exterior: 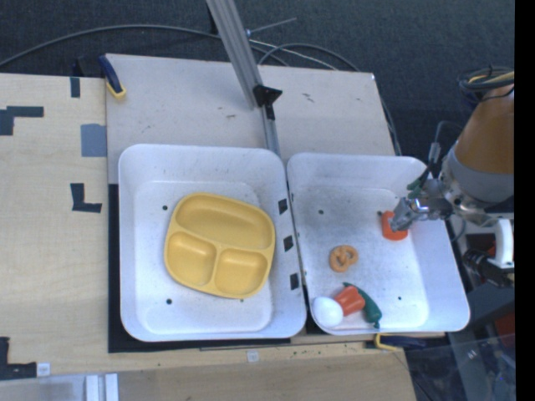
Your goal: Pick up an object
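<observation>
In the right bin [435, 307] lie a small orange-red object [394, 228] near the right wall, a brown pretzel-shaped piece [342, 258] in the middle, a red pepper with a green stem [358, 302] and a white egg [328, 311] at the front. My gripper [405, 215] hangs low over the orange-red object, partly covering its top. The arm with its orange band [489, 136] comes in from the right.
The left bin [134, 249] holds a yellow divided plate [219, 244]. A metal pole [238, 40] slants over the bench behind the bins. Cables lie on the dark floor at the back. A blue and yellow clamp [112, 77] sits at the bench's back left.
</observation>
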`<state>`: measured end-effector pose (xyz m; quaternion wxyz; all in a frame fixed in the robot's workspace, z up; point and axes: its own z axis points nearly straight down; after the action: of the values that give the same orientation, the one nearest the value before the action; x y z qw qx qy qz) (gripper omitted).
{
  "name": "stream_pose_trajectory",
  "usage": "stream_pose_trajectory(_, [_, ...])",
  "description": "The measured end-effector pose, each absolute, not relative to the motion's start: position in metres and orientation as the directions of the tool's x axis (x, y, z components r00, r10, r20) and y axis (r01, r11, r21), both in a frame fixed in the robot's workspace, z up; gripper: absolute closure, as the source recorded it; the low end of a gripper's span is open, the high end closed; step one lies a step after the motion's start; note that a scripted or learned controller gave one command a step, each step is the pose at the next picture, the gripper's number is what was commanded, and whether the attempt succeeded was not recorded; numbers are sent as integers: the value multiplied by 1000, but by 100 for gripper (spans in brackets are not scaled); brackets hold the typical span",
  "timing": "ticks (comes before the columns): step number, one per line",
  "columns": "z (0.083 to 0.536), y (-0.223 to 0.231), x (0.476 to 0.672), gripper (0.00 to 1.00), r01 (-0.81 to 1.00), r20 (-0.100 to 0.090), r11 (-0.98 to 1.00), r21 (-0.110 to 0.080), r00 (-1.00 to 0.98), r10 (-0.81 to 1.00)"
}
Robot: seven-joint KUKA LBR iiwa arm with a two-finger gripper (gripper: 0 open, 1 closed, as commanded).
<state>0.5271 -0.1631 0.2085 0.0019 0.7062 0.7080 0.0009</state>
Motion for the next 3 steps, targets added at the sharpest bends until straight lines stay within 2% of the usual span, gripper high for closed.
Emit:
stream_pose_trajectory(1, [254, -163, 528, 100, 1000, -2, 2, 4, -2, 1000])
stream_pose_trajectory(3, [246, -64, 562, 100, 1000, 2, 8, 0, -8, 1000])
